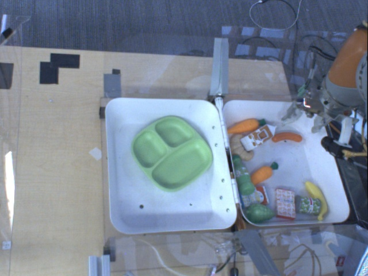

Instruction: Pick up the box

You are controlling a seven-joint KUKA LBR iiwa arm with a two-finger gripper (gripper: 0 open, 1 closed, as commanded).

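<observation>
I see two white bins side by side on the bench. The left bin holds a green divided plate, lying flat near the middle.

The right bin is crowded. A carrot lies at the upper left, with a small white and brown carton just below it and a sausage to the right of that. A second, smaller carrot sits mid-bin. Along the left wall lies a green bottle, with a green rounded item at the bottom left corner.

The box, pink and white patterned, lies flat near the bottom edge of the right bin. A small can lies on its side just to the right of it, and a banana curves around the can's far side.

The arm comes in at the upper right, orange band visible. The gripper hovers over the bin's upper right corner, well apart from the box. I cannot tell how the claw stands; nothing shows in its grasp.
</observation>
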